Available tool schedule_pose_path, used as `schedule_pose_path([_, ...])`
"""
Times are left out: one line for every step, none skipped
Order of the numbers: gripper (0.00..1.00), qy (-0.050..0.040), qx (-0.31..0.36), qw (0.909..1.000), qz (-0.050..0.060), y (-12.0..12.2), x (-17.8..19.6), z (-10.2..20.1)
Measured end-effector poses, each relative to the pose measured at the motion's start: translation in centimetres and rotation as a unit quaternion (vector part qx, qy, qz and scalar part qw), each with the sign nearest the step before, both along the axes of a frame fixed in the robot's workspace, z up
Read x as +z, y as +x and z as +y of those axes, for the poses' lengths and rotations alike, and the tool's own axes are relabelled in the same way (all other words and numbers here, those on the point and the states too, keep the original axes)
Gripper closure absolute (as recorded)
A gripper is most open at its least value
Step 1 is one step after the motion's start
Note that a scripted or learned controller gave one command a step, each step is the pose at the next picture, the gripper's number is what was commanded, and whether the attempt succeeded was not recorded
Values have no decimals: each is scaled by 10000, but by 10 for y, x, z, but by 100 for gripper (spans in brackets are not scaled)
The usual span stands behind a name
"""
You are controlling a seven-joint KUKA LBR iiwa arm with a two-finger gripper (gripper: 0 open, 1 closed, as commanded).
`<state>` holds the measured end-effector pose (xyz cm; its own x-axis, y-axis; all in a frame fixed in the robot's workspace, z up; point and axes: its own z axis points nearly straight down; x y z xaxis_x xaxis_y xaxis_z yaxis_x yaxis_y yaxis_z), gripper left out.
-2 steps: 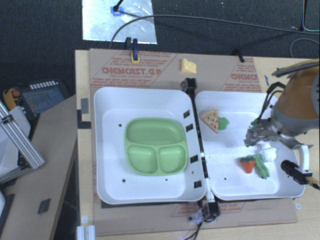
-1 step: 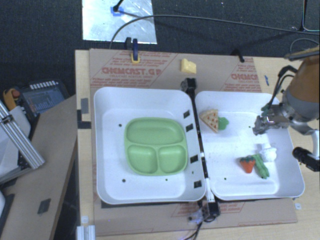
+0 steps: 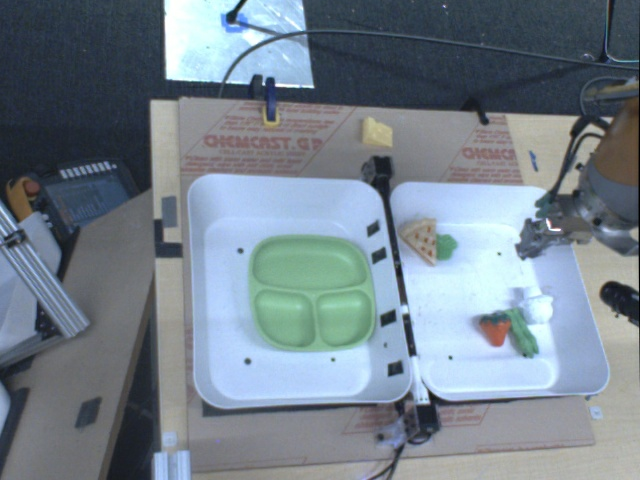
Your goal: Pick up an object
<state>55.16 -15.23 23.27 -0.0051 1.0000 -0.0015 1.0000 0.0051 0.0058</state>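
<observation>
In the right bin (image 3: 470,373) a tan pizza-slice toy (image 3: 421,239) lies at the upper left with a small green piece (image 3: 445,245) against it. A red-orange strawberry toy (image 3: 494,329), a green bean-like toy (image 3: 522,333) and a small white object (image 3: 535,306) sit together at the lower right. My gripper (image 3: 540,234) hangs over the bin's right edge, above and to the right of that group, apart from all the toys. Nothing shows between its fingers.
The left bin (image 3: 215,208) holds a green three-compartment plate (image 3: 308,292). A yellow block (image 3: 377,131) lies on the cardboard behind the bins. A black divider strip (image 3: 390,268) runs between the bins. Cables cross the back of the bench.
</observation>
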Motion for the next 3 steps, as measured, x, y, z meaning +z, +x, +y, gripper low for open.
schedule_pose_path([100,16,22,10000,19,5,-10,52])
schedule_pose_path([100,20,28,10000,20,7,-14,116])
schedule_pose_path([100,19,26,10000,26,10,-22,172])
